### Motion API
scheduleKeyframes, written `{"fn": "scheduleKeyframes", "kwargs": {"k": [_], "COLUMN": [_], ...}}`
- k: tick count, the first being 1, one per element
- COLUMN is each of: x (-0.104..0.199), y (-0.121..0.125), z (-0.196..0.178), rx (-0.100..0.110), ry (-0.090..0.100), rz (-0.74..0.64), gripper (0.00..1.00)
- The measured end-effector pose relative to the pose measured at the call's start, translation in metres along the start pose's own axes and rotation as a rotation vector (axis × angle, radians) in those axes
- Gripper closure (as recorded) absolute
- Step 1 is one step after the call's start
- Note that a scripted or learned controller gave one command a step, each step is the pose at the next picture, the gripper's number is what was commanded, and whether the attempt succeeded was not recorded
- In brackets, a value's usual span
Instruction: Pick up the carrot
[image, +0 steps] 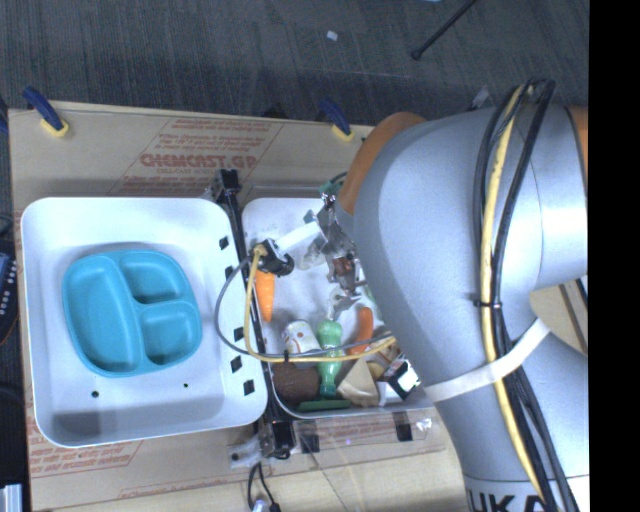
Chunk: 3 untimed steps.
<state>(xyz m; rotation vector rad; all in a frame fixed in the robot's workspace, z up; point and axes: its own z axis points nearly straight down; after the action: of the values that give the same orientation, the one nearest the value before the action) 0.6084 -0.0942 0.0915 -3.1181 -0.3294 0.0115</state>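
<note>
Carrot (265, 295) lies in the right bin (285, 215), at its left side just beside the wall, long axis running near to far. End effector (338, 262) sits over the same bin, right of the carrot, apart from it; can't tell its state. Second orange piece (365, 322) farther right, by a green toy (329, 350). Left bin (60, 400) carries a blue divided tray (130, 310). Grey arm (470, 280) covers the right side of the tabletop (150, 150).
</note>
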Motion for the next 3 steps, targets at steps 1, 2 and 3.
{"fn": "scheduleKeyframes", "kwargs": {"k": [1,2,3], "x": [0.024,0.024,-0.007], "y": [0.007,0.005,-0.044], "z": [-0.009,-0.018,-0.150], "rx": [0.002,0.011,-0.004], "ry": [0.002,-0.007,0.010], "rz": [-0.003,-0.015,-0.132], "gripper": [0.00,1.00,1.00]}}
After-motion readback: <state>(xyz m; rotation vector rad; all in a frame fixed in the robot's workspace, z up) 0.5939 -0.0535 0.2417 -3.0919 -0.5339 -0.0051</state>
